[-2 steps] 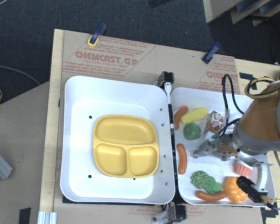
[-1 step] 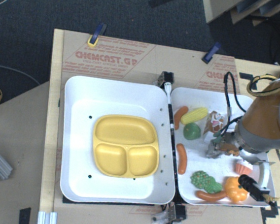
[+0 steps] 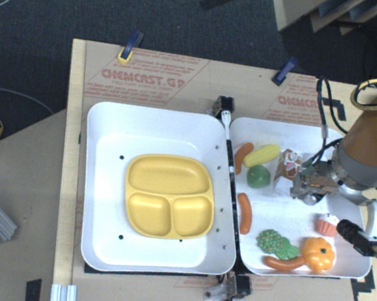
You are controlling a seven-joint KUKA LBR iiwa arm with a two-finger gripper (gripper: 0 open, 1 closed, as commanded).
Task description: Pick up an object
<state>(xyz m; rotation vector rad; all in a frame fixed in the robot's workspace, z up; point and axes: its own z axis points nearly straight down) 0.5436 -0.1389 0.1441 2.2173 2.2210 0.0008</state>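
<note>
gripper (image 3: 306, 186) low in the right bin (image 3: 352, 271), nothing lifted yet

can't tell its grip; it's at three o'clock of the green ball (image 3: 259, 177), the pick not yet made.

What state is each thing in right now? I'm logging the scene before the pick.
Yellow tray: flat in left bin, compartments bare.
Corn: lying in right bin.
Green ball: beside corn.
Pumpkin: upright.
Gripper: low over right bin.
</note>
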